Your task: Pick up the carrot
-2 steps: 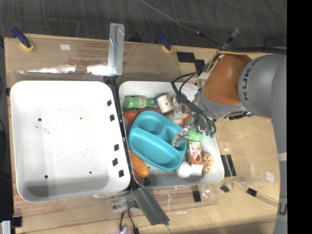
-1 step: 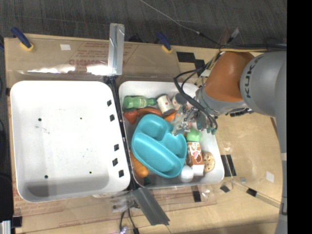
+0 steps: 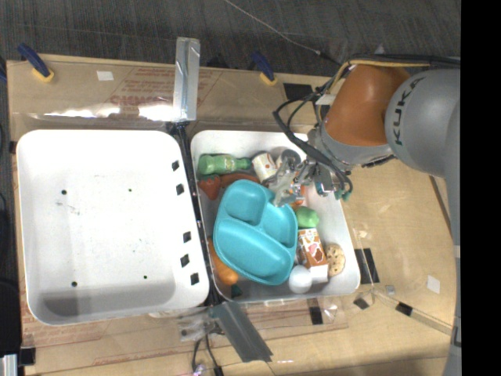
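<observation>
A robotics lab is indicated. An industrial arm point(image 3: 415, 124), grey with an orange band and lettered KUKA, is seen with loose cables at its wrist. Below and to the left of the hand point(image 3: 288, 185), a plain wooden surface point(image 3: 391, 233) is marked with black tape and carries two shallow white bins point(image 3: 47, 210), one filled with toy food. Blue clamps point(image 3: 35, 61) are fixed along the far edge, beyond which dark carpet point(image 3: 94, 10) is laid.

Two white bins sit side by side on the desk point(image 3: 391, 327): the left bin point(image 3: 47, 210) and the right bin point(image 3: 344, 233). In the right one lie one teal divided plate point(image 3: 254, 233), one green bottle point(image 3: 223, 164), one small printed carton point(image 3: 311, 247), one cookie point(image 3: 336, 260), one white ball point(image 3: 300, 279) and one orange piece point(image 3: 225, 273) at the plate's edge.
</observation>
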Robot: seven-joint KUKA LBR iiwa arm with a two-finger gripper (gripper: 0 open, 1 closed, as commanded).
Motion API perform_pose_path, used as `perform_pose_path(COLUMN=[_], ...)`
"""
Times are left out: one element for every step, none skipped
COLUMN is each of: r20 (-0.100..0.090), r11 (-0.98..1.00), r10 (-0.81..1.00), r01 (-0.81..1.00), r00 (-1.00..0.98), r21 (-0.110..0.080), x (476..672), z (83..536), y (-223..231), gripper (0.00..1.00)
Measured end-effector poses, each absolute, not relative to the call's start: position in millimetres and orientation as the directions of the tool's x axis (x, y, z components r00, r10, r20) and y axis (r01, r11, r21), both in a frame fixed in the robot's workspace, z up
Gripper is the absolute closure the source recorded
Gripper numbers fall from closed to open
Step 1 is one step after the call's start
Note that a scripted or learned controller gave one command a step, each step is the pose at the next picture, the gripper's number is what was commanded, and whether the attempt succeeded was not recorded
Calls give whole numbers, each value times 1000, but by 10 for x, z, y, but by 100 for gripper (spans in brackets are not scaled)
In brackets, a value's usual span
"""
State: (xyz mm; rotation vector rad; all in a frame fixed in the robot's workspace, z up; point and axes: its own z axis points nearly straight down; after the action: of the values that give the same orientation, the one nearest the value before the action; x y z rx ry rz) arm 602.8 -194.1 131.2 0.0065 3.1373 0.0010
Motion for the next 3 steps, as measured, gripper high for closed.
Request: perform_pose_path(r20=[-6,-1,-1], r11=[909,768,566], r10=[-416,-641,-824], r01=[-416,-641,-824], r00=[-909,-768,-566], r21=[-5,1,1], x=[6096,6284,6574], z=[2637,2600,2877], y=[-1740,-1572,-1568], gripper=[100,100,100])
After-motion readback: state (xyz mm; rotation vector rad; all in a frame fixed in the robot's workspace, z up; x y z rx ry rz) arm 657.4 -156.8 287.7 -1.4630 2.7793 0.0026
